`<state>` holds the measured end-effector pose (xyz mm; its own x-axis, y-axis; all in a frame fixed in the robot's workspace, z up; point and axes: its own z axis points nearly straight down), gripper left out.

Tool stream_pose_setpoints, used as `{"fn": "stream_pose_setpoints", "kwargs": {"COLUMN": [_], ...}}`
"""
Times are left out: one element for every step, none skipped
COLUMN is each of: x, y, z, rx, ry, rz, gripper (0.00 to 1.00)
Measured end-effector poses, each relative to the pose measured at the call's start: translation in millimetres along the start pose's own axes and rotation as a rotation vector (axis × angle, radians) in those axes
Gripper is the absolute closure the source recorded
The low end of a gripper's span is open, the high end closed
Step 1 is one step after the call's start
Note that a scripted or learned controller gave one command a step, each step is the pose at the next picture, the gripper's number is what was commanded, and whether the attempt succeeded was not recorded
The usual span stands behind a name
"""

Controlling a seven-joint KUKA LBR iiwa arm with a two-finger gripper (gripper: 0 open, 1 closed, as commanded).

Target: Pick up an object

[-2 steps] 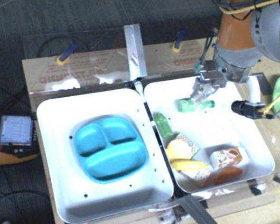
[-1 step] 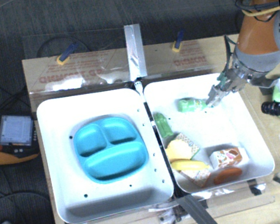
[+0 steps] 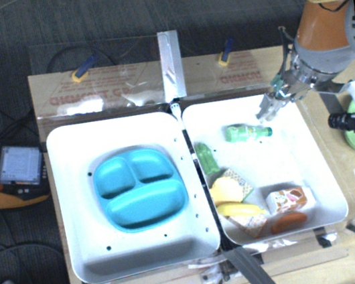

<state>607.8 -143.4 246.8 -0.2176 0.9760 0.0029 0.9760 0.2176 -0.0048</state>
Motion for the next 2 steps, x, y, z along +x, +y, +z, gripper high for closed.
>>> {"fn": "stream_pose_setpoints", "kwargs": {"x": [-49.3,-36.8], "y": [-4.4,-4.0], "z": [-152.9,-173.5], "rx": [0.0,0.001], "ry": [-0.004,-0.003], "rz": [-0.07,0.13], "gripper": [1.0,1.0]}}
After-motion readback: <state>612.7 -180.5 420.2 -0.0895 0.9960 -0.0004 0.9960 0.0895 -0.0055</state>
